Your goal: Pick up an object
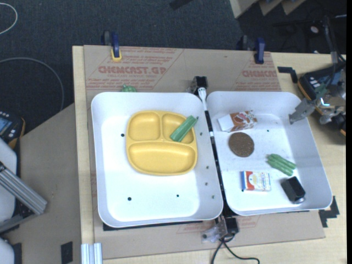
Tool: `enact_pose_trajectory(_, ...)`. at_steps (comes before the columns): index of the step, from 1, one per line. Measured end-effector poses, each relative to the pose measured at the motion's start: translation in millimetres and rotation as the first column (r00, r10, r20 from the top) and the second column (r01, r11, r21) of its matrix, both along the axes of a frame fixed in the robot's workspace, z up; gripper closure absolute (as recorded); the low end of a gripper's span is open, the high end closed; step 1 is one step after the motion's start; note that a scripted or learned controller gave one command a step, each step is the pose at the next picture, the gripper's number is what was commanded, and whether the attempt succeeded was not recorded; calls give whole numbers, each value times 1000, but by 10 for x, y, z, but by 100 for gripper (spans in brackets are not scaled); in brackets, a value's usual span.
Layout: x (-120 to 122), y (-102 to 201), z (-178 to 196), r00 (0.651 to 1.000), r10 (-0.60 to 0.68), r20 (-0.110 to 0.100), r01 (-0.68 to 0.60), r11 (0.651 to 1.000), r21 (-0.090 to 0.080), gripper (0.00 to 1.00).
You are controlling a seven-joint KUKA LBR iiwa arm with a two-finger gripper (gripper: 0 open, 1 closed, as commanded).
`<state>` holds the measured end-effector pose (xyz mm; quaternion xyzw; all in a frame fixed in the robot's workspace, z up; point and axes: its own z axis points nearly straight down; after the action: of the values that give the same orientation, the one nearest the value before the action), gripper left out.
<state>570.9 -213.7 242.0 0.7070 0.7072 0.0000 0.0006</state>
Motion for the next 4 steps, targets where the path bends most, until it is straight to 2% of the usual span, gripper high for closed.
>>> enact_pose_trajectory(1,-6,31,-1192,1000,-1,-11,1,1000,5,0)
enact_pose_trajectory(2,360,723,-1569,1000,6,1,-6,1000,2,0)
enact_pose_trajectory(3,770,962,-1555,1000,-4,-30,4,1000,-2,0)
enact_pose_trajectory(4,315,1798,-500,1000,7,6,-7,1000,4,0)
